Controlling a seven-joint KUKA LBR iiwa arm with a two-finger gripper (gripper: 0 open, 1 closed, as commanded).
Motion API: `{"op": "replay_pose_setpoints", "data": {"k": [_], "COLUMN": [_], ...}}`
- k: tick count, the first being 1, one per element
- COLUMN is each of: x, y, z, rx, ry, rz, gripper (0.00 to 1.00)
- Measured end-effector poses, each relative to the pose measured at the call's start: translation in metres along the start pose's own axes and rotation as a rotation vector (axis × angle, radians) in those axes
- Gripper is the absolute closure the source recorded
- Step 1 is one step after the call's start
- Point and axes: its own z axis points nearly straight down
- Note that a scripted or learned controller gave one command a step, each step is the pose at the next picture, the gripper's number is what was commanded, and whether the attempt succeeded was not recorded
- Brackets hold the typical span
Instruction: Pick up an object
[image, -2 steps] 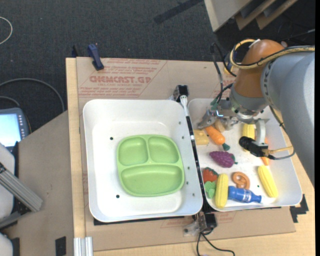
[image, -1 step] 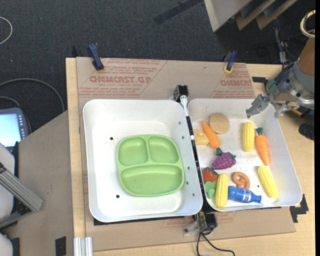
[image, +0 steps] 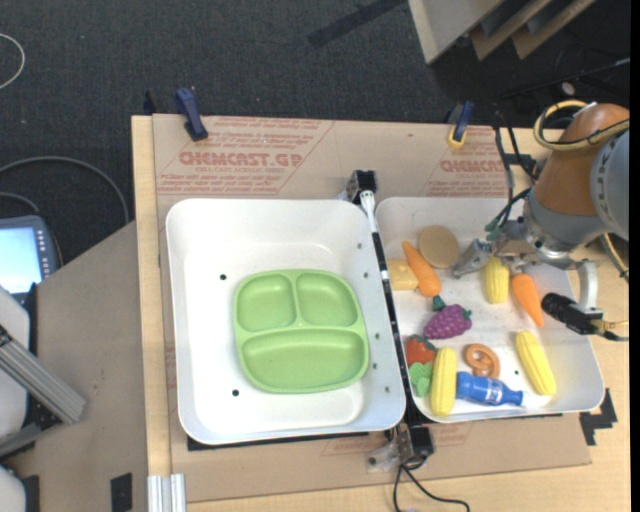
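My gripper (image: 495, 260) hangs over the back of the right bin (image: 585, 385) with its fingers spread open. One grey finger (image: 467, 264) points left, toward a tan disc (image: 438, 245). A short yellow corn cob (image: 496, 281) lies on the bin floor just under the gap between the fingers. An orange carrot (image: 526, 299) lies right of the cob, and a second carrot (image: 421, 268) lies to the left. Nothing is held.
The right bin also holds purple grapes (image: 447, 321), a cheese block (image: 402, 276), a pretzel (image: 481, 358), a blue bottle (image: 488, 390) and two long corn cobs (image: 536, 362) (image: 443, 380). A green divided plate (image: 298, 330) lies in the left bin (image: 200, 300).
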Motion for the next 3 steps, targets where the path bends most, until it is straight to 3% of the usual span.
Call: {"op": "replay_pose_setpoints", "data": {"k": [1, 2, 3], "x": [0.0, 0.072, 0.135], "y": [0.002, -0.071, -0.062], "z": [-0.019, -0.008, -0.114], "rx": [-0.011, -0.003, -0.016], "ry": [-0.003, 0.001, -0.001], "rz": [-0.001, -0.002, -0.008], "gripper": [1.0, 1.0, 1.0]}}
